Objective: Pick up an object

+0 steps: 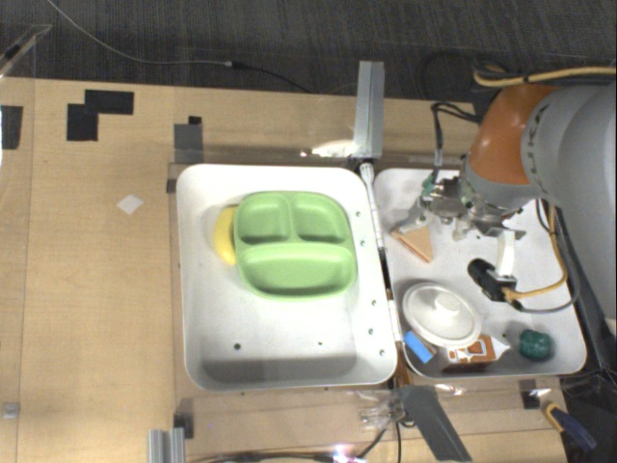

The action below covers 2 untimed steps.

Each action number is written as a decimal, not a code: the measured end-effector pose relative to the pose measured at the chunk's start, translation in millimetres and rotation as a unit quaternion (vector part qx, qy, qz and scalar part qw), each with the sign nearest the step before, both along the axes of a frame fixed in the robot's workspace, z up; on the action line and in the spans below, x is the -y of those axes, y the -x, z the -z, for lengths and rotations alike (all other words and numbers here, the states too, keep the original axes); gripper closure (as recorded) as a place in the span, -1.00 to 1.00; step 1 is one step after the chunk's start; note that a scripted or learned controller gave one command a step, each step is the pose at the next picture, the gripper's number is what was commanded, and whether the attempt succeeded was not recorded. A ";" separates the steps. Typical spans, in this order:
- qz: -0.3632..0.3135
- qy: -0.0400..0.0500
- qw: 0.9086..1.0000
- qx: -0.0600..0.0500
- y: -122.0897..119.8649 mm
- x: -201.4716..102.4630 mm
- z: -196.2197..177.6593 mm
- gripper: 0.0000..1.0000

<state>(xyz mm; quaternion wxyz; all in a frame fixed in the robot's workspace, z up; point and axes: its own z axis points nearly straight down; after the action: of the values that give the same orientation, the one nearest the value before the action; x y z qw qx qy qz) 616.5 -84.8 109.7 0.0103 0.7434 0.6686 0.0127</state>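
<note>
green tray (pixel 293 242), white bins (pixel 207 287), orange wedge (pixel 416 246)

You are looking at the grey arm (pixel 569 152) reaching in from the right, its orange band (pixel 501 143) sitting just above the wrist; the gripper (pixel 439 204) is pointing leftward and down. The finger spacing is too small to read.

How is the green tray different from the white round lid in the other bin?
The green tray is much bigger than the white lid. The tray is a rounded rectangle split into three compartments; the lid is round with a knob in its middle. The tray lies in the left bin, partly over something yellow, while the lid lies in the right bin among small items. Both lie flat.
</note>
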 end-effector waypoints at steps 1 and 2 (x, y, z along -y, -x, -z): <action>-0.036 0.002 0.999 -0.003 -1.6 0.6 12.1 -1.00; -0.053 0.002 0.999 -0.004 -15.5 2.2 12.4 -1.00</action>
<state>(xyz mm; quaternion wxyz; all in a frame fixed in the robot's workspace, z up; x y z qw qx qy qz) 632.0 -87.0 97.3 0.0084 0.7068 0.7073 0.0083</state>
